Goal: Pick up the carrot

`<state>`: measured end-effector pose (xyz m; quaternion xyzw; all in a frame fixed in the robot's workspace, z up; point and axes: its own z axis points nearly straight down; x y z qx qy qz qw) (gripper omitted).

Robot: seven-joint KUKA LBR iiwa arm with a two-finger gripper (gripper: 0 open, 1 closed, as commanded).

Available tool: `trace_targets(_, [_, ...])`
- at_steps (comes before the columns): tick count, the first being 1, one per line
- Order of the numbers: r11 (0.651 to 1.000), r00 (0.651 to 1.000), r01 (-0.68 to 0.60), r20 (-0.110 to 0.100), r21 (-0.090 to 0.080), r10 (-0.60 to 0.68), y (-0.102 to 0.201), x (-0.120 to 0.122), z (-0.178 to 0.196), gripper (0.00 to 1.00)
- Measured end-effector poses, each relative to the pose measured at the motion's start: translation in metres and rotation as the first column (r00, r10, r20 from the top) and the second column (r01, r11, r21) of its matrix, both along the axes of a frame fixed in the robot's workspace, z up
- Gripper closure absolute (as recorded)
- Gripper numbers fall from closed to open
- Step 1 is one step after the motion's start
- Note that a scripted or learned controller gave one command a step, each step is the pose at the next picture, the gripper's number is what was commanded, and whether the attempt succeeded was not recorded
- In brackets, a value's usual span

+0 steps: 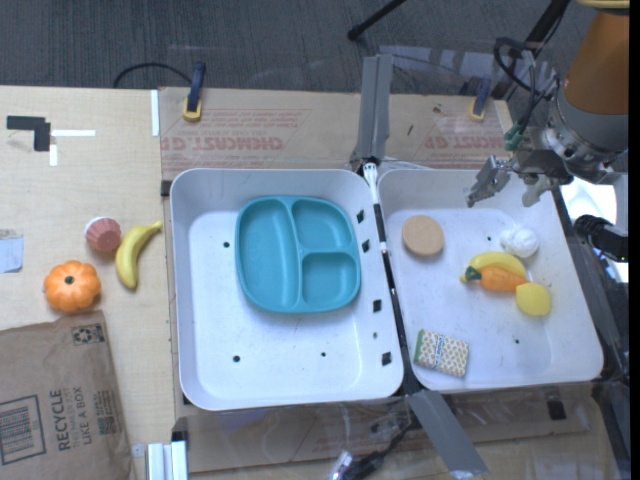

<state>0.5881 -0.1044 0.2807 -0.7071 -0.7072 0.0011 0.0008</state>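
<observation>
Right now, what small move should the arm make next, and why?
Probably bring the gripper toward the camera and down over the carrot. It hangs above the right bin's far edge, while the carrot lies mid-bin, touching the banana.

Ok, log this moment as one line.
carrot: right bin, beside lemon | gripper: above bin's far edge, holding nothing | plate: left bin

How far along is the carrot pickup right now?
Nothing looks done yet: the carrot lies in the right bin, touching a banana and beside a lemon. In hand: the gripper hangs open above the bin's far edge, holding nothing. Left: descend, grasp, lift.
</observation>
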Motion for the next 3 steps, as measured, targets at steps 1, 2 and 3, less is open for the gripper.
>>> trace_targets(1, [1.000,1.000,0.031,0.000,0.001,-0.031,-0.061,-0.036,-0.176,0.00])
trace_targets(2, [1.000,1.000,0.003,-0.001,0.001,-0.003,-0.028,-0.109,-0.190,0.00])
trace_targets(3, [1.000,1.000,0.008,-0.002,0.001,-0.008,-0.029,-0.109,-0.182,1.00])
